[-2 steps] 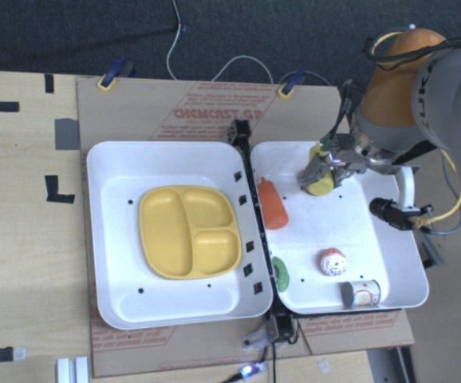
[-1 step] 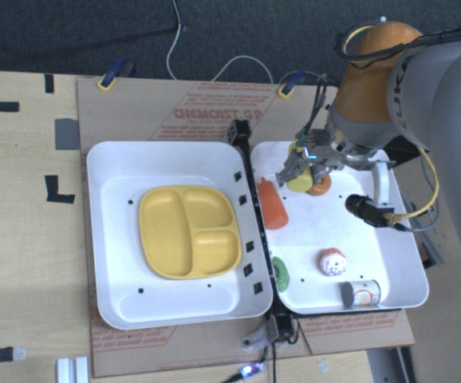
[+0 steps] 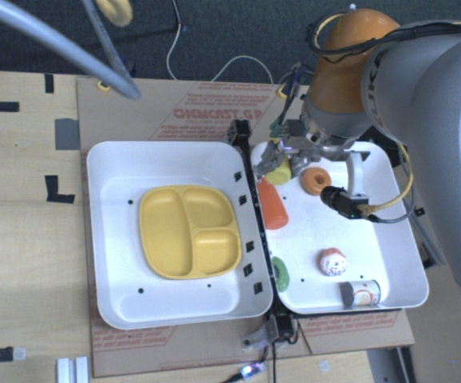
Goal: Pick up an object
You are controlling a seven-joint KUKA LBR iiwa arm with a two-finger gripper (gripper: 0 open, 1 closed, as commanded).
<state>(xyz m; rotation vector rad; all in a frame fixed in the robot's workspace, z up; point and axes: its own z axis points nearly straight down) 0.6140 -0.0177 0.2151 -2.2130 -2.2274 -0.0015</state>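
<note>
My gripper [image 3: 281, 156] hangs over the far left corner of the right bin [image 3: 390, 238], under the orange wrist band. A small yellow-green thing [image 3: 269, 164] lies right at it, partly hidden by it. Just below lies an orange-red cylinder [image 3: 273, 206] along the bin's left wall. A brown doughnut [image 3: 317, 180] sits to the right of the gripper. Nearer the front are a white and red ball-like object [image 3: 332, 262], a small can [image 3: 362, 294] on its side, and a green object [image 3: 280, 274] against the left wall.
The left bin [image 3: 111, 214] holds a yellow divided plate [image 3: 189, 231] in its middle. A black hinge strip [image 3: 249, 214] runs between the bins. The arm's grey body covers the right bin's far right side. Cables trail over the cardboard behind the bins.
</note>
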